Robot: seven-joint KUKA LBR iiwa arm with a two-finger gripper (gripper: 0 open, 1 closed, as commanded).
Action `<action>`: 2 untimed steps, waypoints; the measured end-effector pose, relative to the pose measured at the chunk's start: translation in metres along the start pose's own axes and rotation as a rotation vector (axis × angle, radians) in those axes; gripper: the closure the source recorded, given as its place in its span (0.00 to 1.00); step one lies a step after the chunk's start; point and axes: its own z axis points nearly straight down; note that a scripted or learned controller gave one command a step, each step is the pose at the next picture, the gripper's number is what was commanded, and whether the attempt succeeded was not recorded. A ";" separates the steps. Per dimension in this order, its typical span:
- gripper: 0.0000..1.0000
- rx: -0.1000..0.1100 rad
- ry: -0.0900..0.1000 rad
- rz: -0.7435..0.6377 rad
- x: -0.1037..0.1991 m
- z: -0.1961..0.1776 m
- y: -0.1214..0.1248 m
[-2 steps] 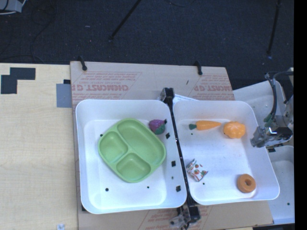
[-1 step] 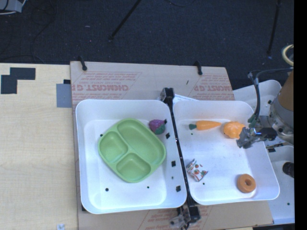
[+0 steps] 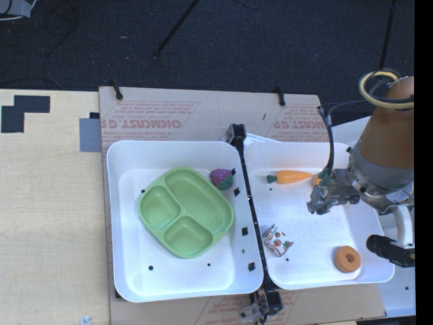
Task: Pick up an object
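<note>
A smooth tapered carrot (image 3: 293, 177) lies near the right bin's (image 3: 298, 279) back wall, just beside the dark metal gripper (image 3: 323, 202); whether its fingers grip anything, I cannot tell. A round doughnut (image 3: 348, 259) and crumpled wrapper (image 3: 276, 241) leave bare floor between.

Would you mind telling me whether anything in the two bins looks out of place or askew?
Nothing looks spilled or damaged. The green divided plate lies skewed to its bin's walls, and the small crumpled packet near the divider lies tilted. The carrot and doughnut lie loose.
</note>
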 end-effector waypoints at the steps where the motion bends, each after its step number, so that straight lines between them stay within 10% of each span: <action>1: 1.00 -0.001 0.001 -0.002 0.050 -0.004 -0.003; 2: 1.00 0.001 0.000 -0.001 0.098 -0.001 -0.013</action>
